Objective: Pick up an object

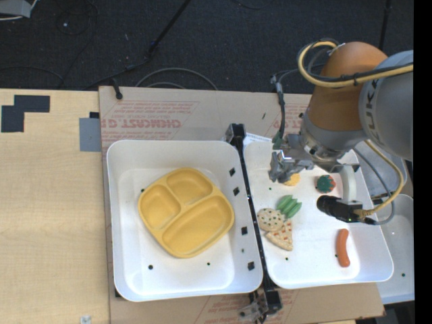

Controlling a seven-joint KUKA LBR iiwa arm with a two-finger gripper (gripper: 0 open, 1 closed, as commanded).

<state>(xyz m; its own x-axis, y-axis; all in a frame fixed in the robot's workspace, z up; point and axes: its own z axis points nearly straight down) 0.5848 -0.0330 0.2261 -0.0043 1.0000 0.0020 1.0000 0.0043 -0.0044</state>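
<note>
Arm: the grey arm with its orange band [347, 86] reaches in from the right and hangs over the back of the right bin [307, 265], wrist pointed down, a posture that suits a grasp from above.

Gripper: the gripper [281, 168] sits low over the bin floor near the divider. Whether it is spread or closed I cannot tell from this slant, and nothing can be seen held in it.

Likely target: a small yellow piece [293, 179] lies just beside the gripper on its right, touching it or nearly so. I judge this to be the thing being tried for.

Other candidates: 5 more toys lie loose and apart in the same bin. There is a round green piece [325, 183], a leafy green piece [289, 206], a spotted tan piece [269, 218] touching a pizza wedge [284, 236], and a red sausage [343, 247] well apart at the front.

Left bin: the left bin [135, 265] holds 1 yellow divided plate [185, 211] lying flat. It is broad and shallow, so probably a poor fit for a 2-finger pinch.

Progress: early, with nothing lifted yet.

Risk: the yellow piece is small and off to one side, so a close could nudge it away instead of catching it.
</note>
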